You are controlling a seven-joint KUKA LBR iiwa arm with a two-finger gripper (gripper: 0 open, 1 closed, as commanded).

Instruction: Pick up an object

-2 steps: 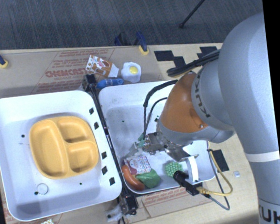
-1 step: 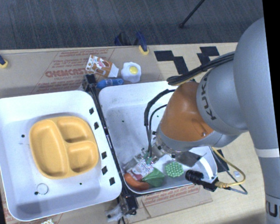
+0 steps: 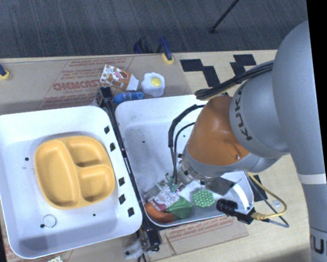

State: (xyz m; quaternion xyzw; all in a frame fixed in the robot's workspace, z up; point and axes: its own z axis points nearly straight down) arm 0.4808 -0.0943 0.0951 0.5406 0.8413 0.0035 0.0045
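Nearest the camera's lower edge, a small pile of objects sits in the near corner of the right shallow white plastic bin (image 3: 145,123): a green dimpled round piece (image 3: 203,197), a dark green wedge (image 3: 181,208), an orange-red rounded item (image 3: 158,211) and a crumpled wrapper with red print (image 3: 166,196). They crowd together against the bin's wall, probably because the floor slopes toward it. Directly above them hangs the grey arm with its orange wrist band (image 3: 214,136), reaching in from the right. Its gripper (image 3: 175,185) is low over the pile; whether it is open or holding anything cannot be told. Farther left, the other white bin (image 3: 10,174) holds a yellow three-compartment plastic tray (image 3: 74,170), lying flat. Beyond both bins, small packets rest on the cardboard-covered bench (image 3: 75,79).
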